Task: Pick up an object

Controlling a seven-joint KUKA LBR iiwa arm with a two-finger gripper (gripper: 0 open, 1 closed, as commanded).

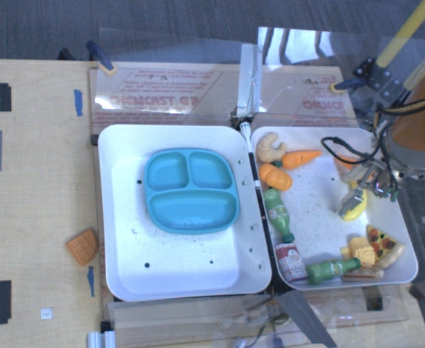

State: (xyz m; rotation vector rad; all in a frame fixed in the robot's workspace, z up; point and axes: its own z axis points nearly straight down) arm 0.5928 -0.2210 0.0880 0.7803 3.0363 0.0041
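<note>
My gripper (pixel 357 193) hangs low over the right part of the right bin (pixel 408 256), below the grey and orange arm (pixel 410 133) and its black cables. A small yellow toy (pixel 356 210) lies directly beneath the gripper's tip, touching or nearly touching it. I cannot make out whether the toy is held. Other toys lie in this bin: a croissant (pixel 270 147), a carrot (pixel 300 159), an orange piece (pixel 275 177), a green bottle (pixel 278 212), a red and white can (pixel 291 261), a second green bottle (pixel 331 269), a pizza slice (pixel 384 243) and a yellow figure (pixel 360 250).
The left bin (pixel 118 216) holds a blue divided plate (pixel 191 190). A waffle-like brown toy (pixel 83 246) lies on the wooden bench left of the bins. Clear panels stand behind both bins, with a metal divider (pixel 249 85) between them.
</note>
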